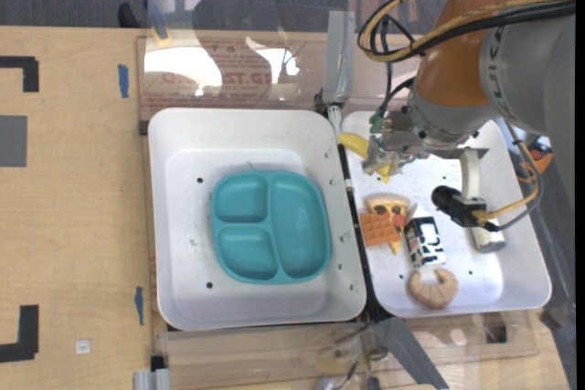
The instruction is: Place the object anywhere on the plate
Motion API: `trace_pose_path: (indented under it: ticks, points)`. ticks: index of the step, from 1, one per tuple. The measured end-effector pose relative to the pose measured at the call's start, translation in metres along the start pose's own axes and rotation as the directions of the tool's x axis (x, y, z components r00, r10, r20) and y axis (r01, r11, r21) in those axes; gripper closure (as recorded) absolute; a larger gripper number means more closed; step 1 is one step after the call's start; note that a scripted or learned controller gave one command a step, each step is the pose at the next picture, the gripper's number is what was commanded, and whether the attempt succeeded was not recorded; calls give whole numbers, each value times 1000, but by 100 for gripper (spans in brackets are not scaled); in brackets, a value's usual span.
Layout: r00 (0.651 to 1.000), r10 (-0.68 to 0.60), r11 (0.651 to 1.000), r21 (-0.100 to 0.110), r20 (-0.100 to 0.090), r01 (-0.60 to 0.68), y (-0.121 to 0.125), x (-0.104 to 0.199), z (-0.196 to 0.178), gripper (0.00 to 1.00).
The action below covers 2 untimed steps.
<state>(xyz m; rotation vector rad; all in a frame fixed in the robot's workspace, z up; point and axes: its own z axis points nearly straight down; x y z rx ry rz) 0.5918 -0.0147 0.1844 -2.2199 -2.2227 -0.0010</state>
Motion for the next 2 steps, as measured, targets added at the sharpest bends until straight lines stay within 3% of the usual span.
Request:
trace_pose_path:
  ticks: [1, 2]
  points:
    - [1000, -10, 1000, 2, -3, 10, -11, 107, 0, 100]
    - [1000, -1, 1000, 2, 0, 1, -11, 101, 0, 0]
